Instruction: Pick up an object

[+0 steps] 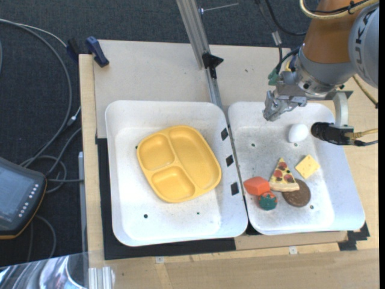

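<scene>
Left bin (120, 161): holds a yellow divided tray (178, 162), lying flat and tilted slightly in plan, its three compartments bare. Right bin (343, 212): holds the candidate objects, grouped toward its near half. From left, a red piece (257, 185) with a small red-and-green ball (268, 200) just below it; a pizza slice (283, 176) whose lower edge overlaps a brown disc (298, 195); a yellow cheese wedge (307, 166) just beside the slice; and a white egg (297, 133), set apart nearer the far wall. Gripper (275, 111): hangs over the far left corner of the right bin, above the floor and well apart from the cluster, with the egg nearest to it. Nothing is visible between its tips; how wide they stand cannot be told at this angle.

Step in hand, as judged: approach, before any grasp. No object is yet lifted. The next move calls for choosing a target, centring over it, and descending. The egg looks likely to roll from a poor pinch; the clustered pieces sit close enough that neighbours could be nudged.
</scene>
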